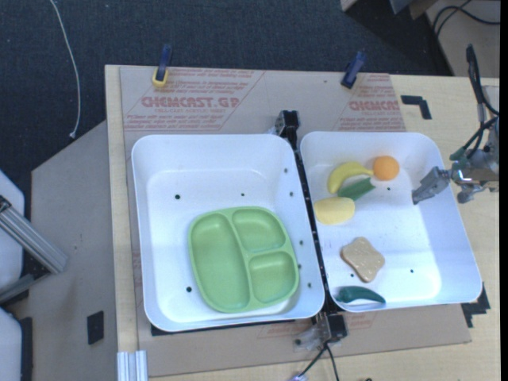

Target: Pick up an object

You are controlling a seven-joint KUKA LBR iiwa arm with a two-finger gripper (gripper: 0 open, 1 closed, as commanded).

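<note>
Green tray alone in left bin; in right bin, lemon, banana and orange toward the back, bread mid-floor, green pepper at the front edge. Jaws at the right wall, holding nothing, spread impossible to tell. Nearest pick probably the orange, just left and slightly behind; banana's long axis roughly left-right.
</note>
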